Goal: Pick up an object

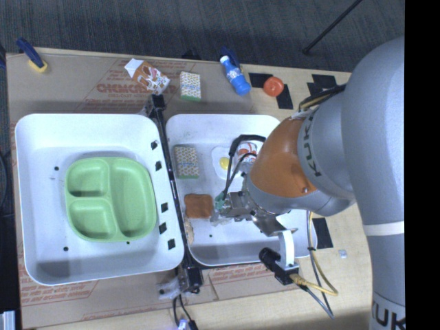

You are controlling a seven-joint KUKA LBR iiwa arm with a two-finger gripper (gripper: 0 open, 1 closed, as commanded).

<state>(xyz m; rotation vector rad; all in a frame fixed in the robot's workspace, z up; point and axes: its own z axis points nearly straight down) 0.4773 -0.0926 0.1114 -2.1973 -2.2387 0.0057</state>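
Looking down into the right bin (pixel 206 253), I see the brown bread-like piece (pixel 198 205) lying flat near its left wall, just beside the gripper (pixel 221 210). Whether the jaws are wide or closed I cannot tell; the wrist hides them. I judge the piece light, soft and crushable, best pinched gently across its short sides.

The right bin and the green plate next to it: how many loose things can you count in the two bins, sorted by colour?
Green: 1, the divided plate in the left bin.
Brown: 1, a toast-like piece in the right bin.
Speckled pale: 1, a sponge-like block.
White with yellow: 1, partly hidden under the arm.
Total: 4 visible; the arm may cover more.
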